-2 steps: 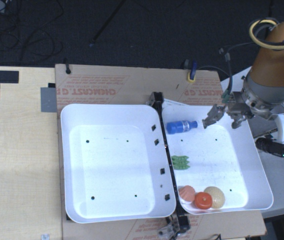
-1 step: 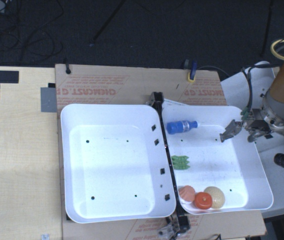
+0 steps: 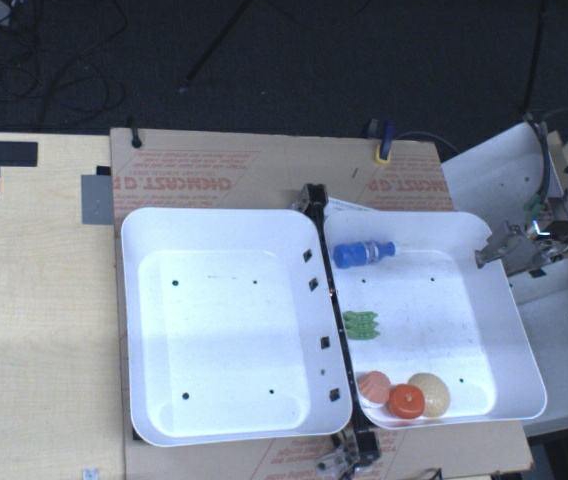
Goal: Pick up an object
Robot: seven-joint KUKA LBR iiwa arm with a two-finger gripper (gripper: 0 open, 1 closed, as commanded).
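In the right bin (image 3: 499, 343) a blue bottle (image 3: 363, 254) lies on its side near the far left corner. A small green object (image 3: 361, 325) rests by the left wall, midway down. At the near left corner sit a pink round piece (image 3: 373, 386), a red round piece (image 3: 406, 401) and a cream round piece (image 3: 431, 393), close together. My gripper (image 3: 520, 245) hangs at the right bin's far right rim, outside the bin floor and well away from all the objects. Nothing shows in it.
The left bin (image 3: 224, 323) stands beside the right one, and black clips join the shared wall (image 3: 329, 308). Both rest on a cardboard sheet (image 3: 254, 173) on a light wooden bench. A white panel (image 3: 504, 173) rises at the far right, behind the gripper.
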